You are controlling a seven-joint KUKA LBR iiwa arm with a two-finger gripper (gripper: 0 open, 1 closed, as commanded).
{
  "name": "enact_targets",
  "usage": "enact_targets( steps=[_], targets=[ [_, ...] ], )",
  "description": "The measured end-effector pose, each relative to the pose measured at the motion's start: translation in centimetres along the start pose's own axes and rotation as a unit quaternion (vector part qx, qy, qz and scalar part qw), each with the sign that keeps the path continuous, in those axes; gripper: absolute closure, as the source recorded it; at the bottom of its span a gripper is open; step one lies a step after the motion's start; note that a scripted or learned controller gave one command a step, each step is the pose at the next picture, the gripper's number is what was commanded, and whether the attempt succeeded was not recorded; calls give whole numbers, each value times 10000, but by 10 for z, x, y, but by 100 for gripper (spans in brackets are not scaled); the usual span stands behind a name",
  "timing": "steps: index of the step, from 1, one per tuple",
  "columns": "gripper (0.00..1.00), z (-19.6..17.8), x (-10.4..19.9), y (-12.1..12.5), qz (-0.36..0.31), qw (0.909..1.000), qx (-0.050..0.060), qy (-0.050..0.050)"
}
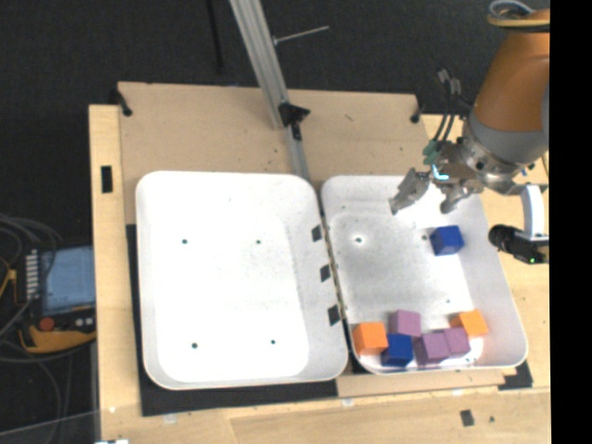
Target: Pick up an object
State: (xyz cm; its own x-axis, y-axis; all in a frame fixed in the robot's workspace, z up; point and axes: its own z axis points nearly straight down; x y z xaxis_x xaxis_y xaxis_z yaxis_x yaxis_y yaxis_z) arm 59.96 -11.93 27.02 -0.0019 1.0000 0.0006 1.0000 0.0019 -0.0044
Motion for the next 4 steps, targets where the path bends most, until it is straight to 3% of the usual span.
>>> enact_targets(
  steps=[1, 4],
  targets=[
    [0, -3, 0, 1, 2, 10000, -27, -2],
    [0, 143, 4, -8, 24, 10000, -2, -8]
  ],
)
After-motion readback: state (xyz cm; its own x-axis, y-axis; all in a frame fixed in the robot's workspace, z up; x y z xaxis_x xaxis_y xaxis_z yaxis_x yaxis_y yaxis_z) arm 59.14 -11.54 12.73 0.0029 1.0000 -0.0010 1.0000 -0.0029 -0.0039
